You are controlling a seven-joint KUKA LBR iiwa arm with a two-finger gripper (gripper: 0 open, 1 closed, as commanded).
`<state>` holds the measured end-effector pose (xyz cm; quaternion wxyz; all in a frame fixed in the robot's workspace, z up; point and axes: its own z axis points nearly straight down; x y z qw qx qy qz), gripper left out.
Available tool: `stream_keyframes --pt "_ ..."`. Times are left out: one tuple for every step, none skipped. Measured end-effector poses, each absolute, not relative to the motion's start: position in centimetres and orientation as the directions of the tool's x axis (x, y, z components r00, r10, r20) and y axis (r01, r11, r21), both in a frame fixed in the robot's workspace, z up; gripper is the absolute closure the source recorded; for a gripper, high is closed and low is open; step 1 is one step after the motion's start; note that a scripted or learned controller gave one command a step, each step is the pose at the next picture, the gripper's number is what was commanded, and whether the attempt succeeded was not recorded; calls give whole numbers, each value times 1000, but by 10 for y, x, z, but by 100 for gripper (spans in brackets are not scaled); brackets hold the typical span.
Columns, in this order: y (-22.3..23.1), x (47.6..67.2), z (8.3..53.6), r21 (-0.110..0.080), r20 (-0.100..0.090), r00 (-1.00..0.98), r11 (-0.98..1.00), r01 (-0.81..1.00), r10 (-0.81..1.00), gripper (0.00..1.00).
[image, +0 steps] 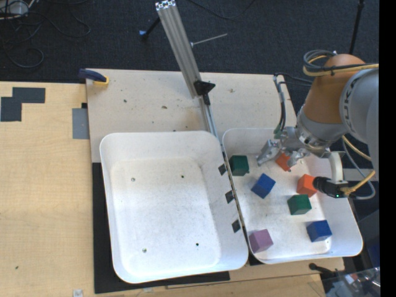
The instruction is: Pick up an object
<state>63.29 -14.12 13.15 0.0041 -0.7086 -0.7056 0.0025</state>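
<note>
My pincer (282, 155) stands low in the right white bin (346, 243), its fingers spread around the small orange-red cube (283, 161), because I aim to grip it; not lifted yet.

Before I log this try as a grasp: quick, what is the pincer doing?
Pincer: low in the right bin, at an orange-red block; whether it grips the block cannot be told.

1. A ribbed silver aluminium bar (183, 49) leans aslant over the pale wooden bench (43, 184).
2. A small blue-and-yellow clamp handle (93, 77) lies at the board's far left corner.
3. Dark cables (37, 17) trail across the black floor.
</note>
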Motion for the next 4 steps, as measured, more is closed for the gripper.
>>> stream_keyframes --pt "-144 634 145 -3 0 11 -11 1000 1000 100" --pt "-149 630 190 2 -1 6 -6 1000 1000 100" --pt "-150 630 243 4 -1 0 0 1000 1000 100" --pt "-108 612 232 -5 2 -4 4 1000 1000 100"
